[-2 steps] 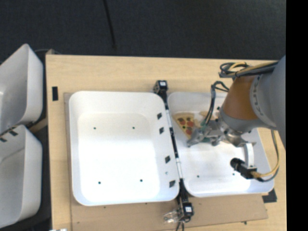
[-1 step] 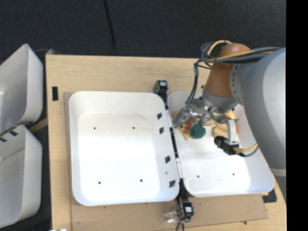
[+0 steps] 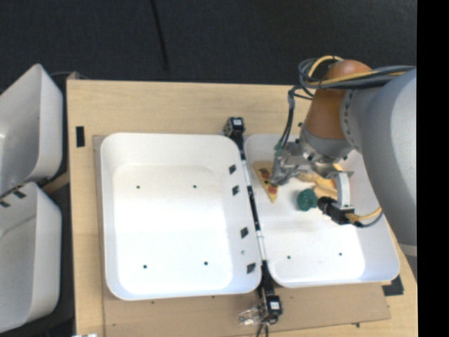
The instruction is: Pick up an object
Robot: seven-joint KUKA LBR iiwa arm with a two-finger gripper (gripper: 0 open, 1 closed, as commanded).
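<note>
I have the arm reaching into the right bin, its gripper low over a small yellow-and-red object lying by the divider near that bin's far end; whether the jaws are apart or together, I cannot tell from here. That piece looks light, thin and rigid, likely plastic, so I'd take it across its narrow width. A small green round object sits near it and may roll off a pinch. The left bin on the worktop shows bare white floor.
</note>
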